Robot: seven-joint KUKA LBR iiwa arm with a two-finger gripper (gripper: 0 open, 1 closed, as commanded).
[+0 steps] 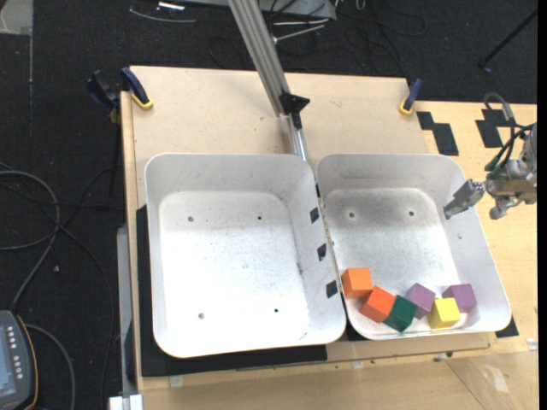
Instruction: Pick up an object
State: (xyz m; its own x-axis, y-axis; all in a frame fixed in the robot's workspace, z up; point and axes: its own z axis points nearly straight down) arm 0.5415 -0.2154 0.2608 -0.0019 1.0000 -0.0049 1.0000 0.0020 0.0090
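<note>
Progress: So far you have nothing lifted; the pick has not begun, and the reach, the grip and the lift are all left, as I judge it.
Blocks: Your targets are six small blocks clustered in the right bin (479,254), along its front wall toward the front right corner of the tabletop (214,109).
Block order: From the divider side outward you have an orange block (356,280), a red-orange block (378,303), a green block (400,313), a purple block (420,297), a yellow block (444,312) and a second purple block (462,296); most touch a neighbour.
Left bin: You will find no blocks in the left bin (162,229).
Claw: Your claw (466,197) hangs over the right bin's right rim, near its back right corner, well apart from the blocks.
Claw state: I cannot tell whether it is spread or pressed together; nothing is visibly pinched in it.
Arm pose: Your arm enters from the tabletop's right edge, wrist (513,182) just outside the bin, claw pointing inward and leftward.
Next move, a guess: You would need to travel toward the front wall and descend on one block.
</note>
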